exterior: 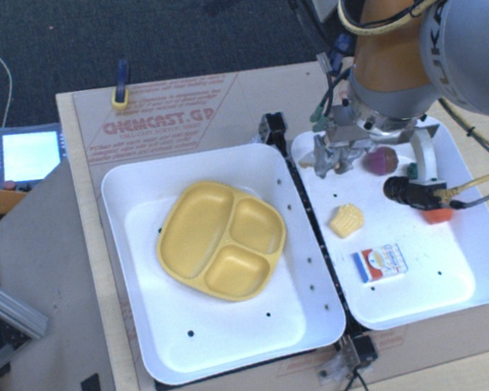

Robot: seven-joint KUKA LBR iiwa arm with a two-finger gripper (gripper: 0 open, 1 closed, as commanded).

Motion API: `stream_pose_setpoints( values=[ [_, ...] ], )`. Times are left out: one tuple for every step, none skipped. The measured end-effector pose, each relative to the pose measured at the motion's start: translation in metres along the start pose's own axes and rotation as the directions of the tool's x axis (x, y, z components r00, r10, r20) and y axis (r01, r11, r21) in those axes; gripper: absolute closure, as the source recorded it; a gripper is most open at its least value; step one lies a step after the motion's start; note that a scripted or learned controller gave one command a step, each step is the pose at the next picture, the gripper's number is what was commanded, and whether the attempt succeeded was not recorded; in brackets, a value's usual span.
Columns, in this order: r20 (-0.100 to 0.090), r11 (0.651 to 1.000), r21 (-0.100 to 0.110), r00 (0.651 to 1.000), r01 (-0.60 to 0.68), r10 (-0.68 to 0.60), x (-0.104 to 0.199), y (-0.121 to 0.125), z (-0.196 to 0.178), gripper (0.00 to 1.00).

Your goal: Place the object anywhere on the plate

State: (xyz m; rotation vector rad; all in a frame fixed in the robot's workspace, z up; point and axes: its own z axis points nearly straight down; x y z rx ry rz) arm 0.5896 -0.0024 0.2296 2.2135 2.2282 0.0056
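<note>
Glossy, yellow three-compartment plate [222, 239]; ridged yellow corn piece [347, 219].

The arm [465, 17] enters from the upper right of the camera view, its grey casing running down and left toward the wrist. The orange band [392, 24] sits directly above the wrist and faces the camera as a broad rounded dome. Cables loop over the top of the band and trail off to the right. Below the band the gripper [335, 159] points downward on the far left side of the right-hand area. Its metal body is foreshortened from above, and nothing is visibly held.
</note>
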Motion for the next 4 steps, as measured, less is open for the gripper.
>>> stream_pose_setpoints(
  values=[
    [-0.001, 1.0, 0.002, 1.0, 0.0, 0.0, 0.059, -0.002, -0.002, 1.0],
    [0.001, 1.0, 0.002, 1.0, -0.001, 0.001, 0.103, 0.002, 0.005, 1.0],
    [0.0, 1.0, 0.002, 1.0, -0.001, 0.001, 0.147, 0.011, 0.008, 1.0],
    [0.002, 1.0, 0.002, 1.0, -0.005, 0.005, 0.144, 0.011, 0.008, 0.0]
  ],
)
